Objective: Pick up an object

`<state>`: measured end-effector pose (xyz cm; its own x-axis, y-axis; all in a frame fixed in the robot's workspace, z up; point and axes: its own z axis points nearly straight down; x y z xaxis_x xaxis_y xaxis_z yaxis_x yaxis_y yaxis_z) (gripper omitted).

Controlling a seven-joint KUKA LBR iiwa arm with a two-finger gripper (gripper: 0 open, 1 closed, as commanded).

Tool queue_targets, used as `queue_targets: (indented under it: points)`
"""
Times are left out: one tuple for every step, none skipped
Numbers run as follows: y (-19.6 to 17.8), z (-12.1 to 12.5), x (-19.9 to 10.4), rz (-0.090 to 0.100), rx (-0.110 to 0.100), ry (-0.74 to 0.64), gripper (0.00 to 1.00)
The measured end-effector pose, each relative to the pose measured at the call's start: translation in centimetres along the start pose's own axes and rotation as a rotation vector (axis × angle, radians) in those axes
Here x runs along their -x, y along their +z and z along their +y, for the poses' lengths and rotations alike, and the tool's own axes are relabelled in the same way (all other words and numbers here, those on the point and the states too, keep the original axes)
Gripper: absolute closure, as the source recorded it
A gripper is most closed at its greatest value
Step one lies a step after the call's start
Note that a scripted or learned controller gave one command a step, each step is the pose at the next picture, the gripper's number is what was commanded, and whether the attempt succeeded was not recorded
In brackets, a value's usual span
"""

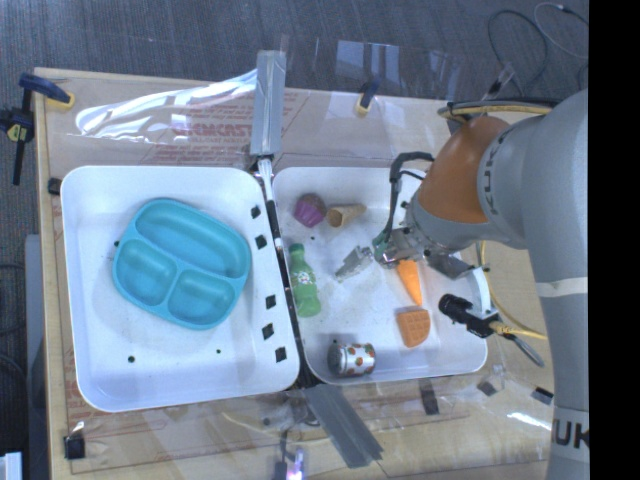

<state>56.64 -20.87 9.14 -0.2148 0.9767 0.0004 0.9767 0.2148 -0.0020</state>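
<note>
Left bin (90, 368): blue divided plate (183, 262). Right bin (330, 186): green bottle (303, 282), purple ball (310, 209), carrot (410, 280), can (351, 358). Gripper (355, 262) there too, grip state unreadable.

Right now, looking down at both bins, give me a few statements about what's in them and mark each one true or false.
1. The blue divided plate lies in the left bin. True.
2. The green bottle stands upright in the left bin. False: it lies on its side in the right bin, near the divider.
3. The carrot lies just above the orange block in the view. True.
4. The gripper hangs over the left bin. False: it is over the right bin, beside the carrot.
5. The metal can sits at the right bin's far edge. False: it lies at the near edge.
</note>
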Motion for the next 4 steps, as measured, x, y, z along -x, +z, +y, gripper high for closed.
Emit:
queue_targets:
  points:
    - [-9.9,-2.7,-0.3,-0.001,0.001,-0.024,0.0]
    - [0.0,0.4,0.1,0.0,0.0,-0.074,0.0]
    - [-1.0,0.4,0.0,0.0,-0.001,-0.078,1.0]
    - [-1.0,0.4,0.0,0.0,-0.001,-0.078,0.0]
